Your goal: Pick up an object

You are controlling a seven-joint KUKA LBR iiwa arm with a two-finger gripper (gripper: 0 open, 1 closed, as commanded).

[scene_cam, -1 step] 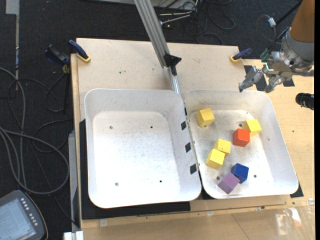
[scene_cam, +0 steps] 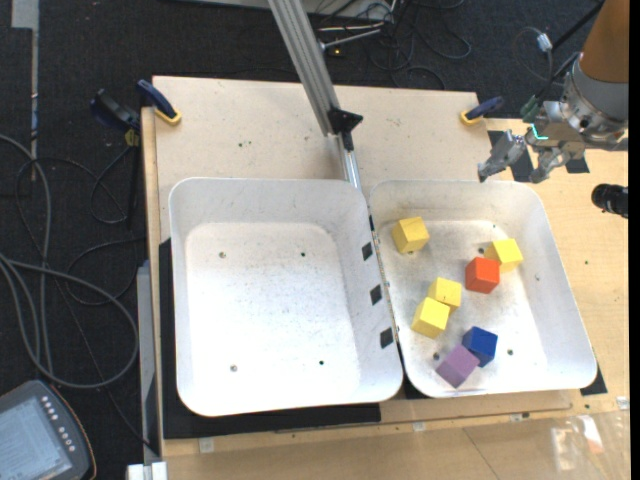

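The hand [scene_cam: 512, 158] hangs above the far right corner of the right bin [scene_cam: 560, 268], off its far rim; whether it is spread or pressed together I cannot tell. Every block lies nearer and to its left. Closest are the yellow block [scene_cam: 507, 252] and orange block [scene_cam: 482, 274], touching each other. The blue block [scene_cam: 480, 343] and purple block [scene_cam: 458, 365] sit farthest from it.

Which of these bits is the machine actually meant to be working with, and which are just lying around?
Part of the job:
- gripper
- right bin, holding four yellow blocks, an orange block, a blue block and a purple block

Just lying about:
- left bin
- two bench clamps
- floor cables
- handheld screen
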